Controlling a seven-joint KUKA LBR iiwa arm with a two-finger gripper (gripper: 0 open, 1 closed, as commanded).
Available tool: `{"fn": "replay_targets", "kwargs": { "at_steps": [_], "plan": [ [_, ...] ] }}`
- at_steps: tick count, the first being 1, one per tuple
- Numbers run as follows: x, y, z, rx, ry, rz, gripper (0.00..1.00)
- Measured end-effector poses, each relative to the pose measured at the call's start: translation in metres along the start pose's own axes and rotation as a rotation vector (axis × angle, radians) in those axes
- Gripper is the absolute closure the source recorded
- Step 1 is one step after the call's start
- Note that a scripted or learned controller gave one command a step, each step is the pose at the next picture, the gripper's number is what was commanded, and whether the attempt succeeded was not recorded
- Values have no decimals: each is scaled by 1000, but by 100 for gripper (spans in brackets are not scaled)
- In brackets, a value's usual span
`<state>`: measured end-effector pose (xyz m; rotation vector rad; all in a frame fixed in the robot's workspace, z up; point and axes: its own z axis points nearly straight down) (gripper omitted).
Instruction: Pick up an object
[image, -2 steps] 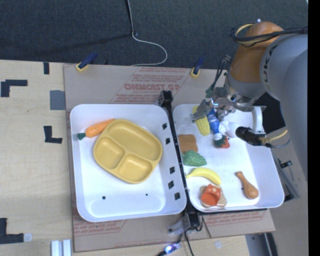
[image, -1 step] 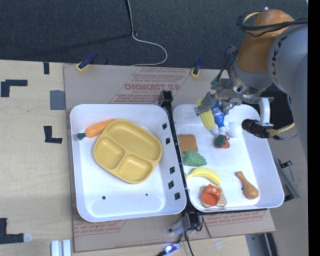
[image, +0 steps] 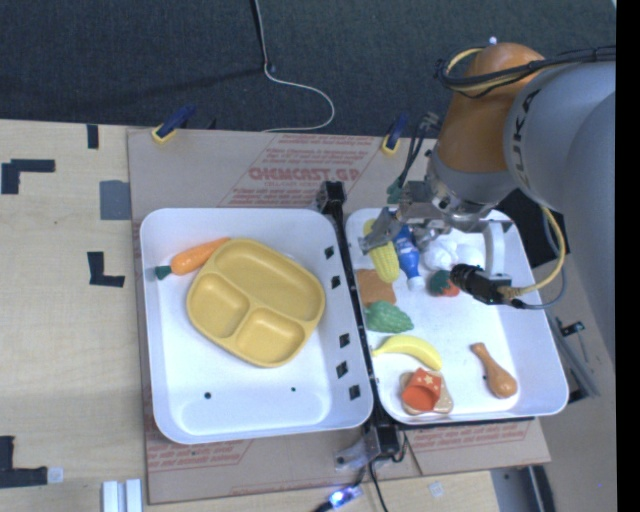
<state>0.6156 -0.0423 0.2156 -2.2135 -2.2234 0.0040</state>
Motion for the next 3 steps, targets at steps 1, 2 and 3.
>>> {"fn": "replay_targets", "kwargs": {
  "at_steps": [1, 2, 3],
  "plan": [
    [46, -29, -15, -1, 1, -1, 100],
    [71, -35, 0, -1, -2, 2, 100],
    [66, -41, -17, -4, -1, 2, 100]
  ]
}}
